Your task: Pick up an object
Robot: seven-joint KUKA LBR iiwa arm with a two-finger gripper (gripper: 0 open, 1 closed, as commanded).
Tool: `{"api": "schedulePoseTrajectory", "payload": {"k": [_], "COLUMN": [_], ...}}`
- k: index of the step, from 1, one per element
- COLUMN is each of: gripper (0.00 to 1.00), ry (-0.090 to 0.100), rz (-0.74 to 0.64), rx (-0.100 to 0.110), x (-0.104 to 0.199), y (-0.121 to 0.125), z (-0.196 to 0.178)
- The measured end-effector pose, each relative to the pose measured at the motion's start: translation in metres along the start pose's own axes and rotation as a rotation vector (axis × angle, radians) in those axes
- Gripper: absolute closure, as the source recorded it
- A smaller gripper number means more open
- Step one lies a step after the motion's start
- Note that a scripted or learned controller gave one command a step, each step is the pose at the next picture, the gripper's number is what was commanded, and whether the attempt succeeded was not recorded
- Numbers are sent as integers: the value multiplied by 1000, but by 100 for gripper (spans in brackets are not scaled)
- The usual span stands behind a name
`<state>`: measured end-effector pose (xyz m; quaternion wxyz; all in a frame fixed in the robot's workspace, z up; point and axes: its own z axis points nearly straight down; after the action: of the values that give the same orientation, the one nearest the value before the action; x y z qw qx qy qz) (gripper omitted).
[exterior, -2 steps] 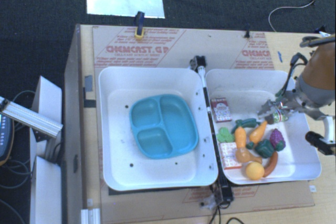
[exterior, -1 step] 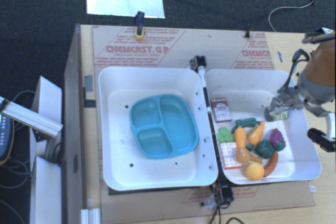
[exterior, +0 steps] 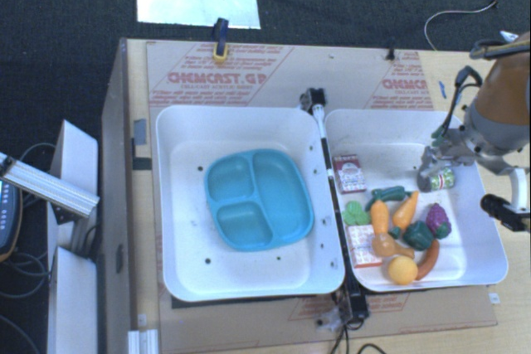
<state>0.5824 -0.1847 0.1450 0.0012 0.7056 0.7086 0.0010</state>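
We see the arm [exterior: 498, 108] reaching in from the right over the right bin [exterior: 489, 261], its gripper [exterior: 433, 174] low near that bin's upper right part. Just under and beside the gripper lies a small can [exterior: 440, 178], silvery with a green label; it rests on its side, its long axis running roughly left to right, slightly tilted. We cannot tell whether the jaws are wide or closed on it, since the wrist hides them.

Below the can sits a heap of toy food: a dark green cucumber [exterior: 387, 195], two orange carrots [exterior: 379, 218], a purple bunch of grapes [exterior: 437, 220], a green leafy piece [exterior: 355, 214], a yellow lemon [exterior: 401, 270] and a reddish sausage [exterior: 428, 259]. The carrots point roughly up and down the bin, one leaning to the right. A small red box [exterior: 349, 173] lies near the bin's left wall.

The left bin [exterior: 187, 261] bears a blue divided plate [exterior: 257, 199] with three compartments.
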Motion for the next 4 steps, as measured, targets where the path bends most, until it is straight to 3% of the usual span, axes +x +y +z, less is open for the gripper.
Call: {"api": "schedulePoseTrajectory", "payload": {"k": [1,2,3,4], "gripper": [0,0,0,0], "ry": [0,1,-1,2], "rz": [1,1,0,14], "rx": [1,3,0,46], "x": [0,80,50,80], "y": [0,-20,40,67], "z": [0,50,60,66]}}
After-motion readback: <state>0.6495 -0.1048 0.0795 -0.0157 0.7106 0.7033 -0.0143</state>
